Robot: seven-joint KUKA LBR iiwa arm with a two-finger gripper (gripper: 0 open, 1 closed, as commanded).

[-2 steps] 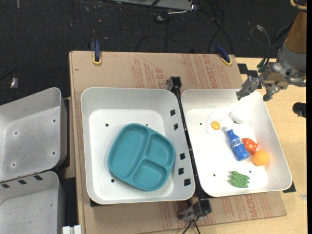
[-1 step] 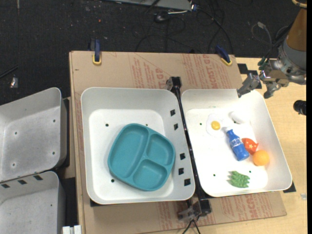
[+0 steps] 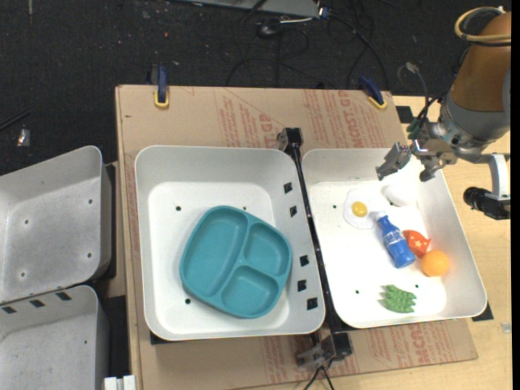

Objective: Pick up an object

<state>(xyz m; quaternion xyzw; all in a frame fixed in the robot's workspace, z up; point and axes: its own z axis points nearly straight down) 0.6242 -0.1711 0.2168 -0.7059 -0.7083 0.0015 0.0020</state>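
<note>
Objects for the pick all lie in the right bin, which serves as the landmark for this account. A fried-egg toy sits near the middle of its floor toward the far wall; a blue bottle lies just on the near side of the egg, slanting toward the bin's outer side. Touching or almost touching the bottle's outer flank is a red-orange piece, and an orange ball rests just beyond that, close to the outer wall. A green leafy piece lies apart from the rest, near the bin's front wall. Something white sits under the gripper near the far outer corner; what it is cannot be made out.

The gripper hovers over that far outer corner of the right bin, its two fingers spread apart with nothing between them. Judging by this, the step in hand is the approach: no object is chosen or grasped yet. The next move calls for lowering onto one target, and the green piece looks easiest, being isolated; the bottle, red-orange piece and ball crowd each other.

Beside the right bin, the left bin holds a teal divided plate.
</note>
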